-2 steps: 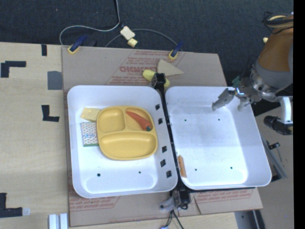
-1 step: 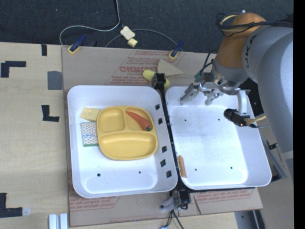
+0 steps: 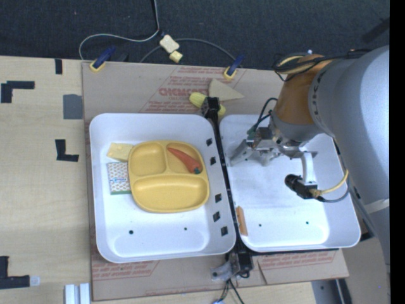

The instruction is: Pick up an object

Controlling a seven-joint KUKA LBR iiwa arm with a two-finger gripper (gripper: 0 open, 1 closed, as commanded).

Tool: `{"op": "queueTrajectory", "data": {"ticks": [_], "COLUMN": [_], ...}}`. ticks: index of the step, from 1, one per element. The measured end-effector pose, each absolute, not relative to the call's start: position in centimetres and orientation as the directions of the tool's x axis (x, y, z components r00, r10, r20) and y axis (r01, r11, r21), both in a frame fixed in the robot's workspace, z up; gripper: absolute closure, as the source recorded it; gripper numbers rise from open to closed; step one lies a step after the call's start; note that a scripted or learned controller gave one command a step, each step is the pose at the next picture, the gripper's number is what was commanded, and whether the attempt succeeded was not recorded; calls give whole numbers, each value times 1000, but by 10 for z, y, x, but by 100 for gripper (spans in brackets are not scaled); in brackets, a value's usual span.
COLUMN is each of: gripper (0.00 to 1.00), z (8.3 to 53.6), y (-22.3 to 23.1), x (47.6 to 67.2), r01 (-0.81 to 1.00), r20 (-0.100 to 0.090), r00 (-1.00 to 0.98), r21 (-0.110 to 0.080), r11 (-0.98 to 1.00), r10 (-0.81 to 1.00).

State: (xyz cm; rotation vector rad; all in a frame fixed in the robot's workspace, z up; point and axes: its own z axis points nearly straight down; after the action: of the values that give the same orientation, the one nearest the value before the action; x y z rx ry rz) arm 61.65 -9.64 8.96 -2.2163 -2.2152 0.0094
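My gripper (image 3: 253,158) hangs low over the far left part of the right bin (image 3: 285,223). Its two metal fingers are spread apart with only white bin floor between them. A thin orange stick (image 3: 241,220) lies against that bin's left wall, nearer the front. In the left bin (image 3: 158,242) rests a yellow divided plate (image 3: 166,189) with a red chilli (image 3: 185,158) in its far right compartment. A pale yellow wedge (image 3: 118,151) and a small patterned card (image 3: 118,177) lie just left of the plate.
The grey arm with its orange band (image 3: 297,100) comes in over the right bin's far right side. A black fitting with a yellow cable (image 3: 304,187) hangs over the bin's middle. Clamps, a yellow piece (image 3: 198,98) and a tan wedge (image 3: 226,91) sit behind the bins.
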Motion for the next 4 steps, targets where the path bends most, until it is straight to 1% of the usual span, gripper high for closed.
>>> {"op": "queueTrajectory", "data": {"ticks": [1, 2, 3, 4], "gripper": [0, 0, 0, 0], "z": [104, 103, 85, 192], "y": [-96, -97, -96, -27], "x": [659, 657, 668, 635], "r01": [1000, 1000, 1000, 1000], "r20": [0, -1, -4, 0], "r00": [-2, -1, -2, -5], "r21": [2, -1, -5, 7], "r11": [2, 1, 2, 5], "r10": [1000, 1000, 1000, 1000]}}
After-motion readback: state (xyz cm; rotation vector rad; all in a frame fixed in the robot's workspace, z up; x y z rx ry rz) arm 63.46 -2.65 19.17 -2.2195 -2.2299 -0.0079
